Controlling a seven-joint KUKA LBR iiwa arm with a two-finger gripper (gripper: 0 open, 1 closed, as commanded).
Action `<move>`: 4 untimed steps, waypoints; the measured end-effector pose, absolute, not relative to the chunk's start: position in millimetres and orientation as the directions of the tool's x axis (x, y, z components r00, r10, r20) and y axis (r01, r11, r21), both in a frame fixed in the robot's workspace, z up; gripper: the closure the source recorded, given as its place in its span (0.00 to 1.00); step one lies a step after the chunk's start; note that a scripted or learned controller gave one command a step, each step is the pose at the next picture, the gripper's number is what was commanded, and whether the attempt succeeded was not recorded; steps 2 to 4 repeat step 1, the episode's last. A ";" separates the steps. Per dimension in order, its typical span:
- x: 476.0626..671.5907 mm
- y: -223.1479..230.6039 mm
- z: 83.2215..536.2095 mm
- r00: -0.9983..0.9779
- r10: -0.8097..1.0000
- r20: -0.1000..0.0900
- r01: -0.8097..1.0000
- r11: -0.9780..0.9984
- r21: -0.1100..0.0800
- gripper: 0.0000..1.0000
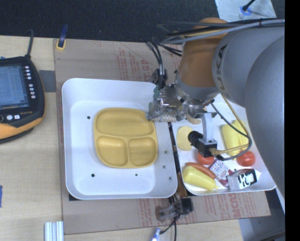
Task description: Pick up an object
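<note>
Hand (166,109) hovers over the yellow tray's (125,137) upper right edge.

Arm (255,79): one grey unit, entering from the right edge of the frame and filling most of the upper right; the large rounded grey link lies nearest the camera.

Orange band (200,59): sits above the wrist, at upper centre-right, partly covered by the grey link.

Cables: dark lines loop over the band and run down its left side toward the wrist.

Wrist and gripper (166,112): metallic assembly just below the band, near the centre of the frame, pointing downward and slightly left. Finger state cannot be made out from this angle; nothing is seen held between them.
</note>
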State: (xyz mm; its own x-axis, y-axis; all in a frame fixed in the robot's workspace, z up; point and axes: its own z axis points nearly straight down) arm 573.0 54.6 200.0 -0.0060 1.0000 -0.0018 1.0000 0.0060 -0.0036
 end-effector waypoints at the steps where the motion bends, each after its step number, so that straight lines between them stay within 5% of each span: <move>1: 585.7 -8.9 205.5 -0.002 1.000 -0.001 1.000 0.002 -0.002 1.00; 4: 585.7 -8.9 205.5 -0.002 1.000 -0.001 1.000 0.002 -0.002 1.00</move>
